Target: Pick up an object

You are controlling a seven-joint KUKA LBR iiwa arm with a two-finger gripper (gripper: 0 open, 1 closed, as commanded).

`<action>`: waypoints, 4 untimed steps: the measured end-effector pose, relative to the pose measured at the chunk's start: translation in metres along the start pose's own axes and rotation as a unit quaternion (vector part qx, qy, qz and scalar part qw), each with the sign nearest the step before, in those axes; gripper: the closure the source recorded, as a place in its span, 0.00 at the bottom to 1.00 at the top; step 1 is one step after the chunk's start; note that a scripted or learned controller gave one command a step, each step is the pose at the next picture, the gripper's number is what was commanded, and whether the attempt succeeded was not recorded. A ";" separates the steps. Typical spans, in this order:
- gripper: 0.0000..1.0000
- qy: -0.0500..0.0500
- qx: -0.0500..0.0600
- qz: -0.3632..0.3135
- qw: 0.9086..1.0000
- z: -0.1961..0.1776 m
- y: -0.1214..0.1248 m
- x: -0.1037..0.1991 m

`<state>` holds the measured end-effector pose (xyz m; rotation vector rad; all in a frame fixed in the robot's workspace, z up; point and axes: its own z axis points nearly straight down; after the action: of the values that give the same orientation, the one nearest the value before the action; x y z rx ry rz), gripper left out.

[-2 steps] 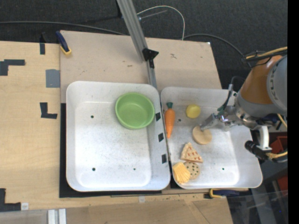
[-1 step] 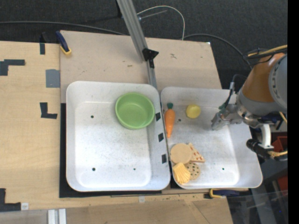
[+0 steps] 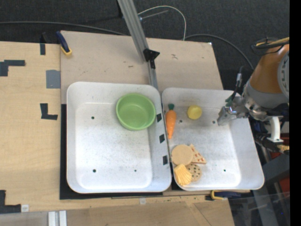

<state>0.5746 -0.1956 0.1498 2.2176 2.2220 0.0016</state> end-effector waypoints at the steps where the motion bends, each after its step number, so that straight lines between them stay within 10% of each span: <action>1: 1.00 0.000 0.000 0.000 1.000 -0.042 0.001 0.000; 2: 1.00 0.000 -0.001 0.000 1.000 -0.089 -0.004 -0.006; 4: 1.00 0.001 0.003 -0.002 1.000 -0.068 -0.022 0.098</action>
<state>0.5522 -0.0977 0.2175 2.2176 2.2306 -0.0017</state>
